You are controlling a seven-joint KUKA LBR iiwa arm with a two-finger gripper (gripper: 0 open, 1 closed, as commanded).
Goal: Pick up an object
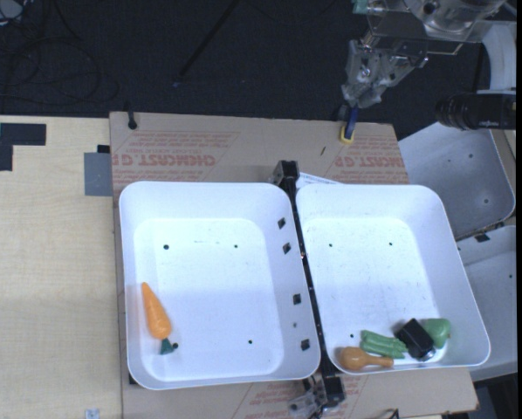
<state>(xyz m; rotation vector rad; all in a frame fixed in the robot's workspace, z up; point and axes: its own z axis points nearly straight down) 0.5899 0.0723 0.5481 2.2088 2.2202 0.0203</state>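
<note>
Gripper [363, 94] raised above the far edge of the right bin [457, 260]; whether it is released or clenched cannot be told. Candidate objects: a toy carrot [155, 312] lying alone in the left bin [126, 260], and a crowded cluster at the right bin's near corner. The isolated carrot likely allows the cleanest descent, centred across its width.

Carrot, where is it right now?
The carrot lies in the left bin, near its front-left corner, against the left wall, alone and far from the gripper.
</note>
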